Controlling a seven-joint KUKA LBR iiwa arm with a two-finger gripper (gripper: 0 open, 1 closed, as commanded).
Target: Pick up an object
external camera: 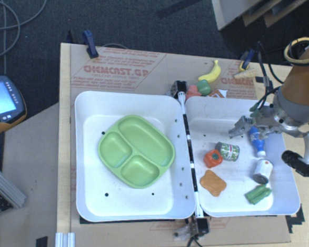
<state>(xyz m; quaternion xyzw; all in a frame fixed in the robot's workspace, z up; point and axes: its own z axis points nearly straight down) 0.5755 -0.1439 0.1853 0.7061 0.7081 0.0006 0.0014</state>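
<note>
The arm is reaching in from the right, and its hand [252,128] is hanging over the far part of the right bin [218,111], directly above a blue-and-white bottle [258,142]; whether it is clenched or released I cannot tell. Nearer in that bin are lying a small green-labelled can [228,151], a red pepper toy [213,158], an orange flat piece [213,182], a white cylinder [262,170] and a green piece [257,194]. A green divided plate [136,151] is sitting in the left bin [92,113]. A yellow banana [211,73] is lying on the bench [121,70] beyond the bins.
</note>
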